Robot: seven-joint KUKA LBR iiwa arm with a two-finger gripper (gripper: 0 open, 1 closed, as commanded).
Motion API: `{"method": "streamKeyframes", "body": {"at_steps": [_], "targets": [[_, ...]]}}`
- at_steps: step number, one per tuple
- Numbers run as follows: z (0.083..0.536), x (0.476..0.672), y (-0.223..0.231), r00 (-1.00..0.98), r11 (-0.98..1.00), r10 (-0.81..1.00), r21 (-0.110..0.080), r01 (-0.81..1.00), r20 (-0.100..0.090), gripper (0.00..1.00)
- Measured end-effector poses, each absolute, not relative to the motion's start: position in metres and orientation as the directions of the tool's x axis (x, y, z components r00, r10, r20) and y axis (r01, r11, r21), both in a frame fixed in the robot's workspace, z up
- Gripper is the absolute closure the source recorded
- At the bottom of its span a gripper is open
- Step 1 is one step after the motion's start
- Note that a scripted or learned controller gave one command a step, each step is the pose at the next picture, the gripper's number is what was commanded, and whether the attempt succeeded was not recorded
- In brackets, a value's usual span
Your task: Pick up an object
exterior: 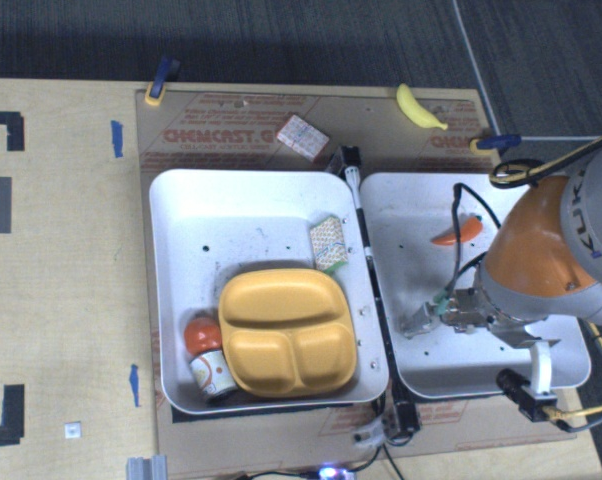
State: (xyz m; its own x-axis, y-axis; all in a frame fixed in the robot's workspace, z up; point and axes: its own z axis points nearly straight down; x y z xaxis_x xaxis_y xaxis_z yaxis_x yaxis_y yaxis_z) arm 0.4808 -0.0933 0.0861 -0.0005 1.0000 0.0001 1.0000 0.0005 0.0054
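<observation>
Hand [418, 320] low over right bin's [401, 200] bare floor.

tray [286, 330] showing yellow | bins [181, 268] showing white | banana [419, 108] showing yellow | carrot [457, 233] showing orange | packet [328, 242] showing a dotted pattern

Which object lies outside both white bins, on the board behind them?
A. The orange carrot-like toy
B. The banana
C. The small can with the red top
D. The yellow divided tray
B: the banana rests on the board beyond the right bin, while the yellow divided tray and the small can sit in the left bin and the carrot-like toy lies in the right one.
</observation>
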Motion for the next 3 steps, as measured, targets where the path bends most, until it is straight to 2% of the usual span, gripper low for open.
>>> {"method": "streamKeyframes", "body": {"at_steps": [3], "targets": [[0.0860, 0.4808, -0.0929, 0.001, -0.001, 1.000, 0.006, 1.000, -0.001, 0.00]]}}
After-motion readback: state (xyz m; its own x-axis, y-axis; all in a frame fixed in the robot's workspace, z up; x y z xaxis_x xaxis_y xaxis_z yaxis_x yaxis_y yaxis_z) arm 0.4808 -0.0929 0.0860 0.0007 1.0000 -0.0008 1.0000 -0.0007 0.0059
